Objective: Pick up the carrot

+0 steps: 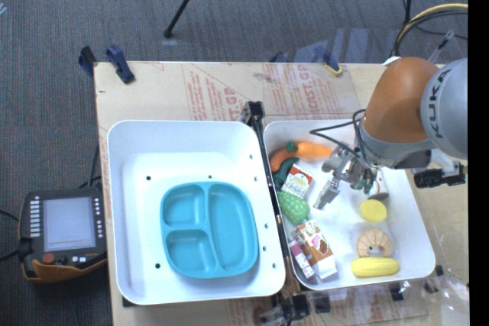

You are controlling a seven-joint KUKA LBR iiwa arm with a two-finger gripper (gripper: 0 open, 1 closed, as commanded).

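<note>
The arm reaches in from the right and the hand (334, 183) hangs over the right bin (405, 198), fingers slanting down and to the left. The carrot (315, 150) lies at the far end of that bin, orange, close to the back wall, with a green-and-orange vegetable (281, 159) just beside it on the left. The hand is nearer the camera than the carrot, apart from it, above bare bin floor.

Nothing sits between the fingers as far as I can see, but whether they stand open or closed I cannot tell; they blur into one grey shape.

What could go wrong? It's crowded up there. The small printed packet (297, 182) and the knobbly green item (293, 205) lie close to the hand's left, so a descent from here would probably catch those instead. The carrot hugs the wall too, and a finger could jam against the rim or shove it sideways into its neighbour.

Hard to read: cables cross the carrot's right end, and the bulky orange wrist (401, 99) covers the bin's far right corner. The left bin (134, 164) holds a blue divided plate (208, 229).
</note>
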